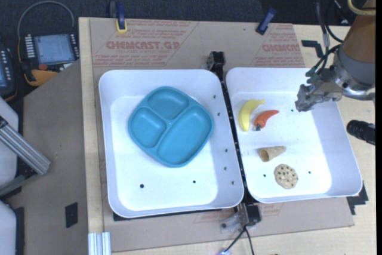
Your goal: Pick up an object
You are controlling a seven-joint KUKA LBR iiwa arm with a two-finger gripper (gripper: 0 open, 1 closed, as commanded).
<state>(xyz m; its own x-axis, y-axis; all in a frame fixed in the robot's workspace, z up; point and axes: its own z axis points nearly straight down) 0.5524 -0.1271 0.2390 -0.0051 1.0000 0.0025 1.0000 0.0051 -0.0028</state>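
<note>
1. Camera view, looking down at a slant: a tabletop [179, 39] covered with printed brown board carries two shallow white bins side by side.
2. The left bin [119, 188] holds a blue divided plate [171, 126] with three compartments, lying near the bin's middle.
3. The right bin [334, 170] holds four small things in its left half: a yellow banana [248, 113], a red-orange carrot-like piece [265, 117] touching the banana's right side, a tan cone-shaped piece [271, 153] below them, and a round speckled cookie [286, 176] nearest the front rim.
4. The arm [361, 48] comes in from the right, partly cut off by the picture's edge.
5. The gripper [305, 100] hangs over the right bin's upper part, well to the right of the banana and carrot, touching none of them.
6. It looks small and dark; whether the fingers are open or closed cannot be told.
</note>
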